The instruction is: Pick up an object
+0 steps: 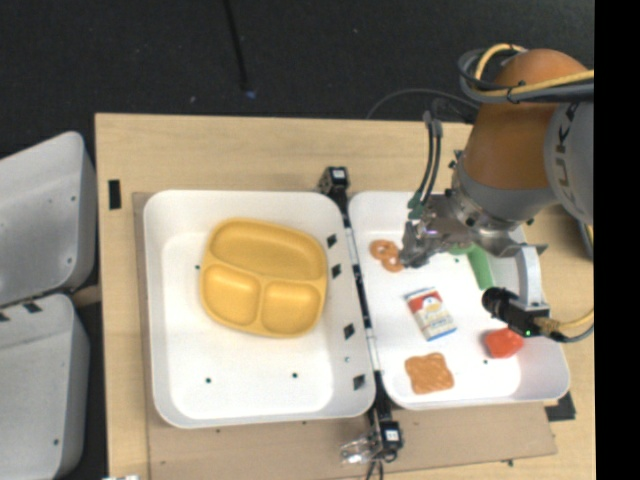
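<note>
Approach step, by my reading: the gripper (412, 250), its grasp state impossible to tell, hangs low in the right bin (540, 373) just beside the pretzel (385, 255), and must next descend squarely over it.

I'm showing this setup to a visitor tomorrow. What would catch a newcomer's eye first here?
First the big yellow divided plate, lying alone in the left bin. Next the grey and orange arm, reaching into the right bin with its gripper low beside a small pretzel. Nearer the front lie a little carton, a brown toast-like piece and a red item.
</note>
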Robot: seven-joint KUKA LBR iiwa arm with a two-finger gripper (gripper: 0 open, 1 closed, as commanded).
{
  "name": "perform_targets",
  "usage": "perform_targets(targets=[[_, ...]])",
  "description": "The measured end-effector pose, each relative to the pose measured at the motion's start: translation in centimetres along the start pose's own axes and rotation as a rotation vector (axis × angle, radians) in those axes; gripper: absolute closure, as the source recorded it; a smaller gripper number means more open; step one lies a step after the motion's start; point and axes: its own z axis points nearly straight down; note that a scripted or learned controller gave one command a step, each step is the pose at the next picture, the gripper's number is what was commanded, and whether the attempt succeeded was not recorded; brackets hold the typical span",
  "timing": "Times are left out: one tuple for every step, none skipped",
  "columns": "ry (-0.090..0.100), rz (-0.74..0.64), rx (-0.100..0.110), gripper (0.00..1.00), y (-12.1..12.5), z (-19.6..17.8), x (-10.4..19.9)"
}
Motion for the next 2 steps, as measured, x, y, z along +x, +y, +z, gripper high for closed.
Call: perform_targets(targets=[[0.001, -0.002, -0.002, 1.00, -0.2, -0.5, 5.2], [0.001, -0.001, 0.001, 1.00, -0.9, 1.1, 10.4]])
